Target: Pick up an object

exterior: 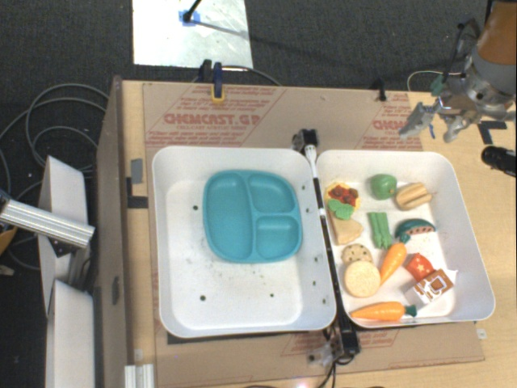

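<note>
The gripper (435, 121) hangs at the upper right of the frame, above the cardboard sheet (242, 115) and just outside the top edge of the right bin (468, 217). Its fingers (414, 123) are spread wide with nothing between them.

The things to pick from all lie in the right bin, right of centre in the frame, and they are packed close. A green ball-shaped toy (383, 186) and a hot dog (411, 194) sit nearest the gripper, near the bin's top edge. Below them come a pizza slice (342, 194), green beans (379, 228), a watermelon wedge (414, 228), two round cookies (360, 270), two carrots (392, 261) and a small carton (432, 285).

The crowding is the main risk. Fingers coming down this wide could straddle two pieces at once, or push one aside and close on nothing. The flat pieces, such as the cookies and the pizza slice, give little to squeeze and would likely slip. A descent close to the bin wall could catch the rim.

The left bin (174, 241) holds a blue divided plate (250, 215), well apart from the toys.

Red print on the cardboard at the upper middle reads roughly "CHEMCAST GP"; the smaller lines under it, and the repeat at the upper right, are too fine to read. The carton's markings are too small to make out.
</note>
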`<action>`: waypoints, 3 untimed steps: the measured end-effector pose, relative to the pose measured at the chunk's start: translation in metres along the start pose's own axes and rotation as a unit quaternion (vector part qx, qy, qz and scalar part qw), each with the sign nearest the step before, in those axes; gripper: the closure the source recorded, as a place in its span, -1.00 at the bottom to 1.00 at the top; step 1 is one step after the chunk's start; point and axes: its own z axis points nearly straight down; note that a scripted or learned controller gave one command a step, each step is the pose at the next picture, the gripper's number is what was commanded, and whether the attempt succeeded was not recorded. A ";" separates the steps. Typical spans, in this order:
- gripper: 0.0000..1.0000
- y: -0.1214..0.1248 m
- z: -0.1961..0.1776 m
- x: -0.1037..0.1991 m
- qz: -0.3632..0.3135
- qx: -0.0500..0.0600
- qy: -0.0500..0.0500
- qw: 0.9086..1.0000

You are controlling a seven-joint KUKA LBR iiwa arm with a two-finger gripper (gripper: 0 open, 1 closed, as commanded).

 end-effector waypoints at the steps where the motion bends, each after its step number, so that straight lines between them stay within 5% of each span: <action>1: -1.00 -0.021 0.176 0.018 0.001 -0.001 0.000 1.000; 2: 1.00 -0.021 0.168 0.019 0.001 0.002 0.001 1.000; 3: 1.00 -0.035 0.083 0.109 -0.005 -0.003 0.002 1.000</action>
